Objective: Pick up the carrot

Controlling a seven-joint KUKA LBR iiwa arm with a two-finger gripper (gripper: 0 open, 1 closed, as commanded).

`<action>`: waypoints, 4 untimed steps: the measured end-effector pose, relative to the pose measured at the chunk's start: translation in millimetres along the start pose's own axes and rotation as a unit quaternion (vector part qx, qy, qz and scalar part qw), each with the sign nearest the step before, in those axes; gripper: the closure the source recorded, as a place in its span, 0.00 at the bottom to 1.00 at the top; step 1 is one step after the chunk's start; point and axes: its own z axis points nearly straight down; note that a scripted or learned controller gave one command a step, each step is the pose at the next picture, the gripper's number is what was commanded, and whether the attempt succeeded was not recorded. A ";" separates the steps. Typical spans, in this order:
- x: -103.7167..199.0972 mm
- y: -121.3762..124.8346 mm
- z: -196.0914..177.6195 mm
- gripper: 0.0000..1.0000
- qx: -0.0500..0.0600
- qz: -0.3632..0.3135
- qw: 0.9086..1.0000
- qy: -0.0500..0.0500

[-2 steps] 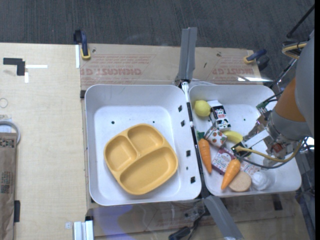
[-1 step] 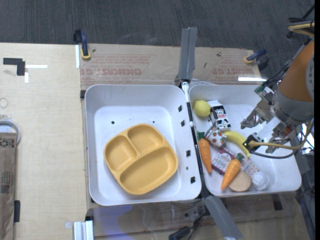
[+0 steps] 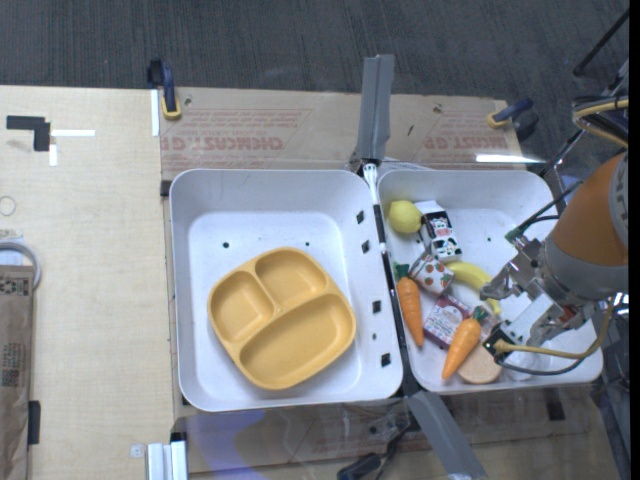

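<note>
1. Lowest in the right bin (image 3: 470, 180), near its bottom edge, a tan rounded piece (image 3: 481, 370) lies touching the thick end of a carrot (image 3: 460, 348), which slants up to the right.
2. Just left of it, a second carrot (image 3: 410, 309) lies nearly upright in the frame along the bin's left wall, its pointed end toward the bottom.
3. Between the two carrots sits a small red and white packet (image 3: 441, 321).
4. Higher in the same bin are a banana (image 3: 467, 275), a lemon (image 3: 403, 216), a small black and white carton (image 3: 437, 226) and a spotted red and white item (image 3: 430, 272).
5. At the right of the frame, the grey arm with its orange band (image 3: 590, 228) reaches over the right bin.
6. Its gripper (image 3: 500, 318) hangs just to the right of the slanted carrot and near the banana's end; whether the fingers are spread or pressed together cannot be told, and no object is seen between them.
7. A yellow cable (image 3: 545, 351) loops below the wrist.
8. At the middle of the frame, the left bin (image 3: 200, 268) holds a yellow divided plate (image 3: 282, 317), tilted diagonally, with three compartments.
9. Brown cardboard (image 3: 270, 133) lies behind both bins, on the pale bench (image 3: 80, 268).
</note>
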 end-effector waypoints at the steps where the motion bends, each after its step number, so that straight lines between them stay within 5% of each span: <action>1: 23.0 -36.2 -23.1 0.00 0.004 -0.122 0.993 -0.003; 2: 4.3 -13.2 9.0 0.00 0.006 -0.256 0.967 -0.003; 3: 17.1 -23.6 29.7 0.00 -0.003 -0.105 0.994 0.001; 4: 4.5 -2.7 30.0 0.00 -0.001 0.082 0.997 0.003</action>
